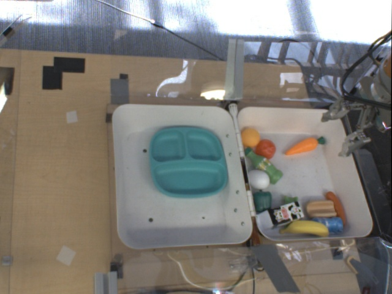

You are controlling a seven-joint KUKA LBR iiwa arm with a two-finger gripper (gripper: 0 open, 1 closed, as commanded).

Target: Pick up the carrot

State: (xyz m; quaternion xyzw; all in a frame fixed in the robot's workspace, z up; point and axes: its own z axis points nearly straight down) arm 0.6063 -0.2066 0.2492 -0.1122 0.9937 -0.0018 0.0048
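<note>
Orange plastic carrot with green top [302, 146] lies far side of right white bin [352, 192], untouched. My two-finger gripper [348, 127] hovers just right, fingers spread, holding nothing.

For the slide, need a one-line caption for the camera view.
Carrot lies untouched in the right bin; gripper hovers at its far-right rim.

end effector [350, 126] at right edge; finger state unclear.
</note>
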